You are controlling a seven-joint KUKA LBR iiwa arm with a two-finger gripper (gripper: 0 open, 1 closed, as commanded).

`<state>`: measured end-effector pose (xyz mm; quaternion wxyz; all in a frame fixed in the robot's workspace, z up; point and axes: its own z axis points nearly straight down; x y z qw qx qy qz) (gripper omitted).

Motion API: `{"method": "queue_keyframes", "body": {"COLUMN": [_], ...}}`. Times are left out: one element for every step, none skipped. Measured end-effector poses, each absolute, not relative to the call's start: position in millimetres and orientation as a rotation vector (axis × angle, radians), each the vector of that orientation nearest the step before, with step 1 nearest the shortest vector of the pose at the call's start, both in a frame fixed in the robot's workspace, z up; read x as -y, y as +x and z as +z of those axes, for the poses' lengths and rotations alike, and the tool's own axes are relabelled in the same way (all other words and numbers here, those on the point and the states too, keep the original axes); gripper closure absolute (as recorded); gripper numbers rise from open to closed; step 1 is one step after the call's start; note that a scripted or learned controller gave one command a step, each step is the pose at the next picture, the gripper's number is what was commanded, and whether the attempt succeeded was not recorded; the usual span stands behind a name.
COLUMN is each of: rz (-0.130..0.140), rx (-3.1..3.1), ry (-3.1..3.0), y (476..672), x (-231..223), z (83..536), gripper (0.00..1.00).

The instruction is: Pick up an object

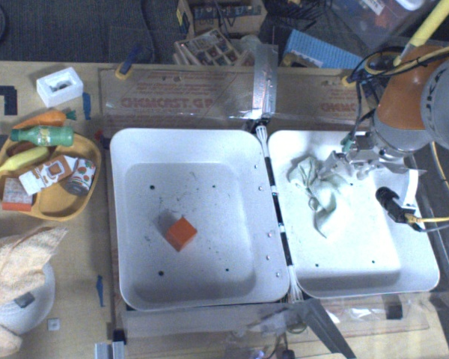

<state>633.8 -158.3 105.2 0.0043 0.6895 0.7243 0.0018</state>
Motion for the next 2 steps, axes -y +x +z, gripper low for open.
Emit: {"method": "queue_keyframes", "body": {"rz": [0.022,0.032], "rx": [-2.31,-2.305], "ry": [2.097,2.1], "y": [611.3,613.0], "x": [103,103], "z": [97,109], "gripper": [0.0,1.0]}}
